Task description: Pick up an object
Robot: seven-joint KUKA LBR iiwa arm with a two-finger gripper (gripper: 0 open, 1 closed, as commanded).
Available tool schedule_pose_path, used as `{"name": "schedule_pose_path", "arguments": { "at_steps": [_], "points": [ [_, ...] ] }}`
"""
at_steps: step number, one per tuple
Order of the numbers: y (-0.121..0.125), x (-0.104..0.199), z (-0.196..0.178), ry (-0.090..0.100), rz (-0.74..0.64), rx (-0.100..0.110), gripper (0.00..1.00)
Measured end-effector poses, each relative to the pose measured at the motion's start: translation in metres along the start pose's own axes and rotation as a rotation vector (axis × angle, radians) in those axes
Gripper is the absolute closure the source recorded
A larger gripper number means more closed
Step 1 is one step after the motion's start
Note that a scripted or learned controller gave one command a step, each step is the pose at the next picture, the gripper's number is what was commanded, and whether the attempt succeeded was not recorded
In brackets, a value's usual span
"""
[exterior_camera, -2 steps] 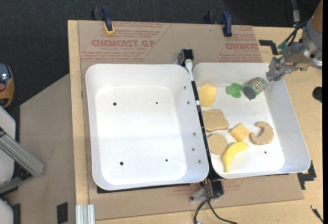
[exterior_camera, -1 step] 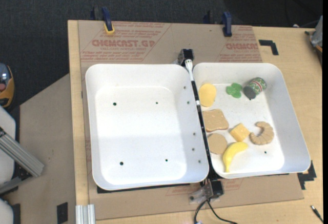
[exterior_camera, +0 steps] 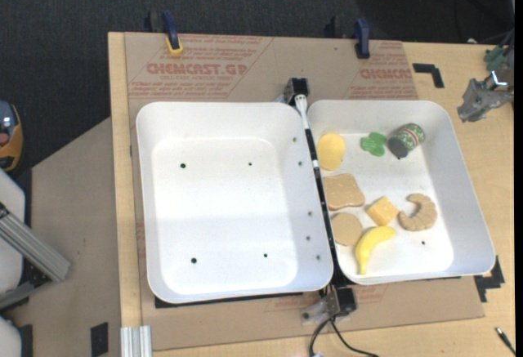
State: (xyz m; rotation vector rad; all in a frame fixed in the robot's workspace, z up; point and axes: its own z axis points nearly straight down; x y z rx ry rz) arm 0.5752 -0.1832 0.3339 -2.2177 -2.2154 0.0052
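Jaws [exterior_camera: 482,98] parked at far right, off right bin [exterior_camera: 470,184]; opening cannot be told, nothing seen held. Parked clear, presumably so the camera sees bin unobstructed. Nearest candidate down-left of jaws: can [exterior_camera: 406,139], lying tipped, green-white label, touching green piece [exterior_camera: 374,144]. Banana [exterior_camera: 372,245] farthest, yellow, curved.

Toy foods [exterior_camera: 372,204] in right bin [exterior_camera: 466,184]

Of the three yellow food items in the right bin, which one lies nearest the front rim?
The banana, curved, at the front of the right bin. The cheese wedge sits just behind it; the lemon lies farthest back.
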Motion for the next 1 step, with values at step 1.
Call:
{"name": "schedule_pose_path", "arguments": {
  "at_steps": [1],
  "points": [
    [-0.0061, -0.0341, -0.0755, -0.009, 0.001, -0.018, 1.00]
  ]
}}
